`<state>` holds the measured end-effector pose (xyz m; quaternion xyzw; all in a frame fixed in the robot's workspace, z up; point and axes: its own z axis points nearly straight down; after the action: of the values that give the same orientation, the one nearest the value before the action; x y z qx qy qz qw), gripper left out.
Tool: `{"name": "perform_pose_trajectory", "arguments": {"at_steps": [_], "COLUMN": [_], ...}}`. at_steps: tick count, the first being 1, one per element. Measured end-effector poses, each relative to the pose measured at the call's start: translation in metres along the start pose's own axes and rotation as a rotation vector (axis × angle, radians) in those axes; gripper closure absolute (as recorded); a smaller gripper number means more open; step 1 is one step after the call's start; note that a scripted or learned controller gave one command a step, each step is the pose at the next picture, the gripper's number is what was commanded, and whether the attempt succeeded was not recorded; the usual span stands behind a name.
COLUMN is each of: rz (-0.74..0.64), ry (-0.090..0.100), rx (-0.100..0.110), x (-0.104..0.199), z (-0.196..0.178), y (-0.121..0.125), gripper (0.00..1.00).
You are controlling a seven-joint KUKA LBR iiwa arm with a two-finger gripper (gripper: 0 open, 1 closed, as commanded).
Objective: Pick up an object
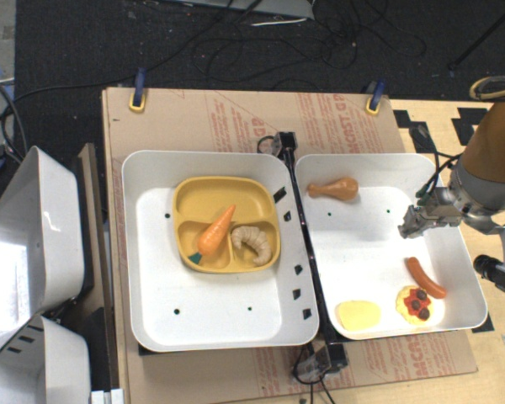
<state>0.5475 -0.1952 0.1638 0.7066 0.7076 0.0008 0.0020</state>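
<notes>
Smooth glossy white plastic bins (151,251), matt yellow plastic plate (185,199), brown cardboard base (236,116).

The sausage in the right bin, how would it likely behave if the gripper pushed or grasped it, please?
The sausage looks round-sided and narrow, so it may roll when nudged. Its glossy plastic look suggests it is probably light, stiff and a bit slippery. The gripper sits above it.

Two clamps (138,99) pin the cardboard sheet (236,116); cables (236,49) trail behind.
</notes>
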Motion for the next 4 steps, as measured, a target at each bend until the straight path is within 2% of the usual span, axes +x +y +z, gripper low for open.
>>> {"name": "perform_pose_trajectory", "arguments": {"at_steps": [1,2,4], "rz": [-0.001,-0.001,-0.006], "ry": [-0.001,0.001,0.003], "rx": [-0.003,0.004,0.006], "x": [-0.005,-0.005,0.088], "z": [-0.047,-0.039,-0.038], "y": [0.008,0.009,0.001], "gripper": [1.0,1.0,1.0]}}
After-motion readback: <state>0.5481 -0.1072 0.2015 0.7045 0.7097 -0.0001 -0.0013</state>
